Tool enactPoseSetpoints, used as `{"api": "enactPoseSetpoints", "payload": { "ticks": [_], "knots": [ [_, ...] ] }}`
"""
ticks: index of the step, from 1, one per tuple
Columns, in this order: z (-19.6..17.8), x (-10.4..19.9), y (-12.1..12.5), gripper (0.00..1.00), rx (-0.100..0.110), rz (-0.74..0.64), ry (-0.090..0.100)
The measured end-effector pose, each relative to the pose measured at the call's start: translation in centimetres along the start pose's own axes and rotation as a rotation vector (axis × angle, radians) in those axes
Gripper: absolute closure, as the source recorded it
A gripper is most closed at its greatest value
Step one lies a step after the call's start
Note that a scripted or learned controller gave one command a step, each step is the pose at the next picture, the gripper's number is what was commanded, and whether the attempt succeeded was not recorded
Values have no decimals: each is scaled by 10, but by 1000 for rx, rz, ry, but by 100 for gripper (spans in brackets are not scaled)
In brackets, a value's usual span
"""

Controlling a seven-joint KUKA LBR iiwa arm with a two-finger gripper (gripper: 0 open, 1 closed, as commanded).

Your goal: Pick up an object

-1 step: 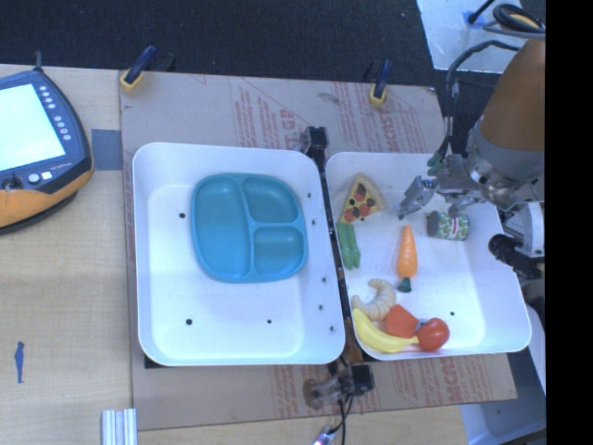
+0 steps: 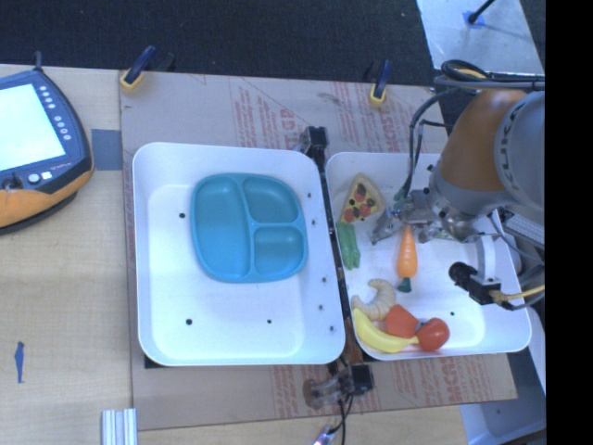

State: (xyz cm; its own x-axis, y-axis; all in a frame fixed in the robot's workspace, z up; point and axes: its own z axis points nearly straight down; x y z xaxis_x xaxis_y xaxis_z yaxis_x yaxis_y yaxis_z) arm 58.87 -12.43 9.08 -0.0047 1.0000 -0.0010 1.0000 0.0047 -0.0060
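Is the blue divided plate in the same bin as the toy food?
No, the blue divided plate lies alone in the left bin, while the carrot and banana sit in the right bin.

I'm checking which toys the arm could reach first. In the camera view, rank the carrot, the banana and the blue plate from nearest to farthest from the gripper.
Measured from the gripper:
1. Carrot, right bin, just below the gripper.
2. Banana, right bin's near-left corner.
3. Blue plate, in the left bin, across the divide.
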Motion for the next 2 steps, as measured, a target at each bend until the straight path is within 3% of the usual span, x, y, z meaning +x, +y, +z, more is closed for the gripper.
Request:
{"api": "enactPoseSetpoints", "payload": {
  "ticks": [1,2],
  "knots": [
    [-11,-1,0,100,1,-2,-2],
    [-153,51,-11,100,-5,-1,1]
  ]
}}
